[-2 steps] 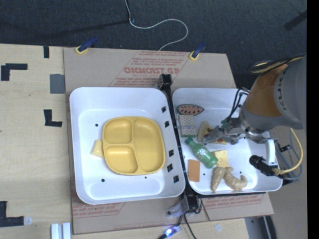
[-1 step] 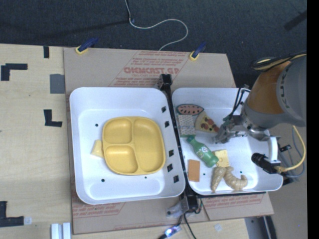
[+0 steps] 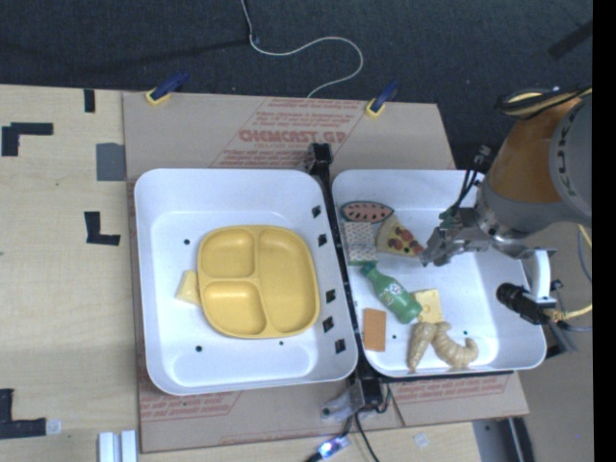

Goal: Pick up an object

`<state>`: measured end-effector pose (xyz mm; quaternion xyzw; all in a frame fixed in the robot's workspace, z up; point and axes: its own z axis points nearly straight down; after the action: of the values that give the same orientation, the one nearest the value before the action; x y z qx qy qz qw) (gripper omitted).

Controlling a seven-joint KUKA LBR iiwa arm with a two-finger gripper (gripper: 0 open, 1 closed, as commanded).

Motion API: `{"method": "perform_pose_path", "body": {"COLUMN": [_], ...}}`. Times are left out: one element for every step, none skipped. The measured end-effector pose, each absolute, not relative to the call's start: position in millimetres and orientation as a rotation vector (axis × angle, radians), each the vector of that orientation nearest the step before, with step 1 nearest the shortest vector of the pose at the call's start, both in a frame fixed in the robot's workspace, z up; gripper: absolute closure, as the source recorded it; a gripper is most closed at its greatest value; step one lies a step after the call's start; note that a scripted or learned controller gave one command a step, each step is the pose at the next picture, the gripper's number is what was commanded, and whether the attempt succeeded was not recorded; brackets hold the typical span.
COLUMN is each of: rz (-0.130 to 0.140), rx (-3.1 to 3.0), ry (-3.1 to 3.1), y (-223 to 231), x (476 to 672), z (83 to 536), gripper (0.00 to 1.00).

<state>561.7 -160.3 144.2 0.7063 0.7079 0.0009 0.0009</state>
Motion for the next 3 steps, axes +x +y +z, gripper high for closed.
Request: {"method": "perform_pose_path", "body": {"rz": [0.003,0.003,0.001], "rx": [2.217,2.217,2.216], "ry": [2.222,2.222,2.230], "y": [-159.1,-158.5,-116.9], "x": [560.7,561.8,576.9], "z": [186.6,226.9,224.5], "gripper": [1.00,1.00,1.00]}}
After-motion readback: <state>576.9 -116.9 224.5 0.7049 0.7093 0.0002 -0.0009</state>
